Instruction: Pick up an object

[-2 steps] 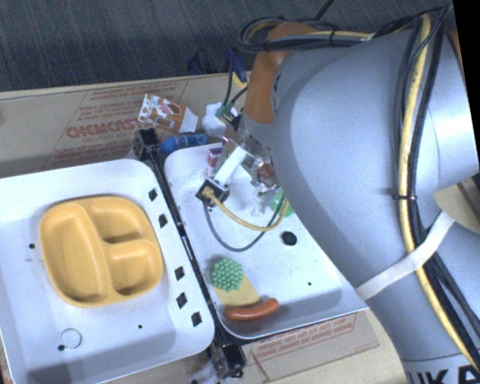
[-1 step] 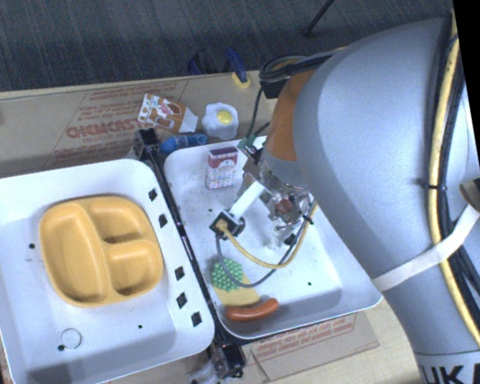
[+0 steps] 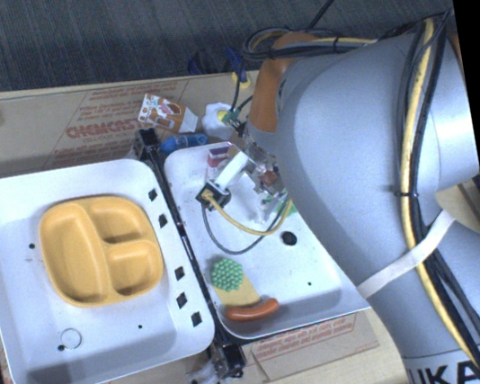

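The right white bin (image 3: 315, 288) holds a green knobbly ball (image 3: 227, 273), a yellow piece under it, and an orange-red sausage-shaped toy (image 3: 251, 309) near the front wall. My gripper (image 3: 268, 193) hangs over the bin's back right part, with a yellow cable looping below it. A green-edged object (image 3: 282, 213) peeks out beside the gripper's lower end; whether it touches the gripper cannot be told. The big grey arm hides the bin's right side.
The left white bin (image 3: 16, 269) holds a yellow divided tray (image 3: 99, 248). Small packets and a blue item (image 3: 181, 140) lie on the cardboard behind the bins. Black clips run along the divider between the bins.
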Robot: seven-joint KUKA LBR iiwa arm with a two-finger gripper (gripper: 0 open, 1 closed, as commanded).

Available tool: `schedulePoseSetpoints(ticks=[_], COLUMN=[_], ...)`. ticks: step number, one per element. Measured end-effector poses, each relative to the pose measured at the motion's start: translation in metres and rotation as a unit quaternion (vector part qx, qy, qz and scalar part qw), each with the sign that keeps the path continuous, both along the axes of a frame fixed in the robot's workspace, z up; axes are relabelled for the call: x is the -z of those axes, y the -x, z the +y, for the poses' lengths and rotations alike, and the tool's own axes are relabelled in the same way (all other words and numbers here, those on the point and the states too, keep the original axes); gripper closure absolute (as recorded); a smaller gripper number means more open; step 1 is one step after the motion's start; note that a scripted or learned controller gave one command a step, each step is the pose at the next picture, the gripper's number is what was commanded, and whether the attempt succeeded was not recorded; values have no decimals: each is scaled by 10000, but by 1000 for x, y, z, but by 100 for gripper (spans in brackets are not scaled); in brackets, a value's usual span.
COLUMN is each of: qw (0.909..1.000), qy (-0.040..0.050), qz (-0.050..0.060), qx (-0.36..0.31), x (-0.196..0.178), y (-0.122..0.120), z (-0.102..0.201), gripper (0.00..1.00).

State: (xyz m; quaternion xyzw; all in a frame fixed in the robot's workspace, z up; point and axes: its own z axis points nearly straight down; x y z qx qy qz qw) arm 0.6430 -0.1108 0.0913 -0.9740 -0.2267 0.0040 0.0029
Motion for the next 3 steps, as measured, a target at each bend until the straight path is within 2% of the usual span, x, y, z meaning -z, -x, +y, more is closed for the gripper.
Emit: schedulePoseSetpoints(ticks=[1, 2, 3], qw=[9923, 10000, 9994], qy=[10, 3, 0], qz=[-7, -26, -26], qx=[1242, -50, -336], x=[0, -8, 0], y=[96, 35, 6], z=[-5, 20, 21], gripper=[0, 0, 0])
